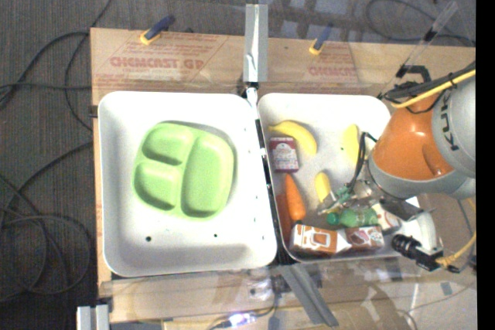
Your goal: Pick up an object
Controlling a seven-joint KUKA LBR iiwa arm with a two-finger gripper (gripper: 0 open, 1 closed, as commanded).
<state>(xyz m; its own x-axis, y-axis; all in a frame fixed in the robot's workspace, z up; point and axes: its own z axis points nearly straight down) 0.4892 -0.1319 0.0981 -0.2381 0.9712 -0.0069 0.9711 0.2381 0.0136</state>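
Note:
The right bin (325, 106) holds several small items. A yellow banana (300, 134) lies at its back left, with a dark red packet (285, 154) in front of it. An orange carrot (291, 202) lies along the left wall. A second yellow banana (352, 144) is further right and a small yellow piece (322, 185) sits mid-bin. At the front lie an orange carton (315, 239) and a brown packet (363, 236). My gripper (346, 206) is low over the clutter at front centre, beside a small green item (333, 218). The arm's orange band (410, 147) hides the bin's right side.
The left bin (124, 239) holds a green divided plate (186, 168). A metal post (254, 42) stands behind the wall between the bins. Two clamps (157, 28) (321, 40) sit on the cardboard at the back. Cables trail on the floor around the bench.

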